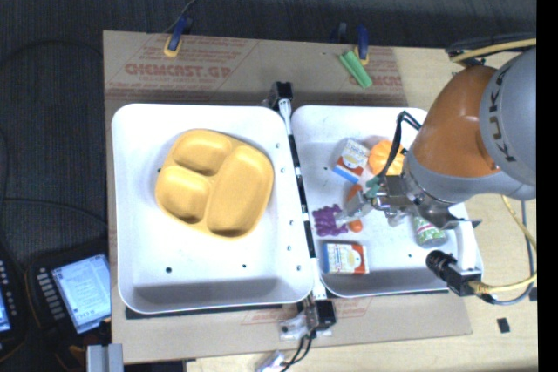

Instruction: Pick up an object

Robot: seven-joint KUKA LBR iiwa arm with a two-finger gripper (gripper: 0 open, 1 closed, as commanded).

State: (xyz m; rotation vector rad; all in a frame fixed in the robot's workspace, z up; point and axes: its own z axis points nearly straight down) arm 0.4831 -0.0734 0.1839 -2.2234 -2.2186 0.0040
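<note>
While the yellow tray [214, 183] fills the left bin [131, 274], the right bin [307, 122] holds purple grapes [328, 219] and a small carton [344, 257]: light, stiff, best pinched across its flat faces. End effector [370, 196] hovers nearby; I cannot tell its state.

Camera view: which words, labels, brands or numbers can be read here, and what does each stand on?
"CHEMCAST GP": red print on the brown board under the bins.
"KU": black letters on the arm's grey shell, cut off at the edge.
Carton and packet in the right bin: printed labels, too small to read.
Handheld screen at lower left: text too blurred to read.
</note>
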